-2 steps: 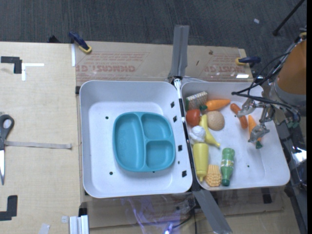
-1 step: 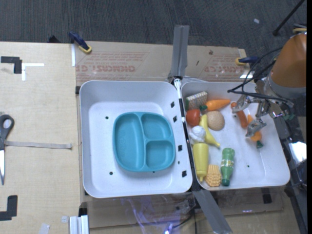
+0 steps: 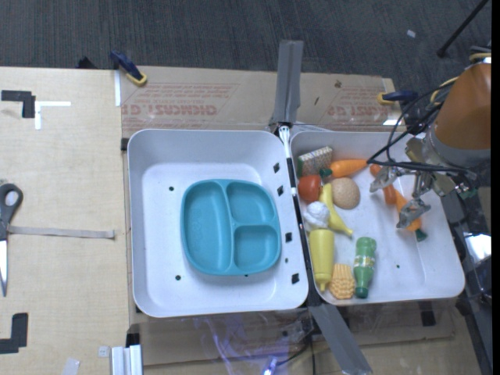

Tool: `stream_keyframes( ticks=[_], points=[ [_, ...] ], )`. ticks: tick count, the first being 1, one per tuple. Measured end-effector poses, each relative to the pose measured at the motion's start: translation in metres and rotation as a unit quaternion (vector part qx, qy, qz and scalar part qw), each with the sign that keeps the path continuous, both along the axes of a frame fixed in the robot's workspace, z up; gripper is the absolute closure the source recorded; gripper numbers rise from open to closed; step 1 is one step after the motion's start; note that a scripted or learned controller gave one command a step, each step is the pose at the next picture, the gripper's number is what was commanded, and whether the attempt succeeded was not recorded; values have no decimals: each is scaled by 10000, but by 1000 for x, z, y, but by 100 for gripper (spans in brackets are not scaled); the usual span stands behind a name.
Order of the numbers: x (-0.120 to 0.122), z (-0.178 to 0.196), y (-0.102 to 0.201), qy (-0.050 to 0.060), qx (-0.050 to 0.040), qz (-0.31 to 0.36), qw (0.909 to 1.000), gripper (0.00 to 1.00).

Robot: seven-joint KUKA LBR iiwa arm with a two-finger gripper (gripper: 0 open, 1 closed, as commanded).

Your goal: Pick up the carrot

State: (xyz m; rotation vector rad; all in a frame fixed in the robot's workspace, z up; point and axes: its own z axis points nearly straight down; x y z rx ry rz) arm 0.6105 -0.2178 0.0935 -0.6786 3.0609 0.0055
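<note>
An orange carrot (image 3: pixel 394 197) with a green tip lies slantwise in the right bin (image 3: pixel 437 276), near its right wall. My gripper (image 3: pixel 397 198) hangs right over it, fingers spread apart. One fingertip (image 3: pixel 381 183) sits by the carrot's upper end and the other by its lower end. The carrot's ends stick out past both fingers, and I cannot tell whether they touch it. A second orange carrot-like piece (image 3: pixel 348 166) lies at the bin's far edge.
The right bin's left half holds a tomato (image 3: pixel 309 187), a potato (image 3: pixel 344 194), a banana (image 3: pixel 334 213), a yellow bottle (image 3: pixel 321 255), corn (image 3: pixel 341 280) and a green bottle (image 3: pixel 364 265). A teal divided plate (image 3: pixel 232 226) sits in the left bin (image 3: pixel 148 209). Cables hang beside the arm.
</note>
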Motion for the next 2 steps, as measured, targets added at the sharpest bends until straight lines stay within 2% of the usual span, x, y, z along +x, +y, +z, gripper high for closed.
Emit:
stream_keyframes(
  ticks=[1,2],
  points=[
    [2,11,0,-35,-5,-7,10000,100],
    [2,11,0,-35,-4,-9,10000,0]
  ],
)
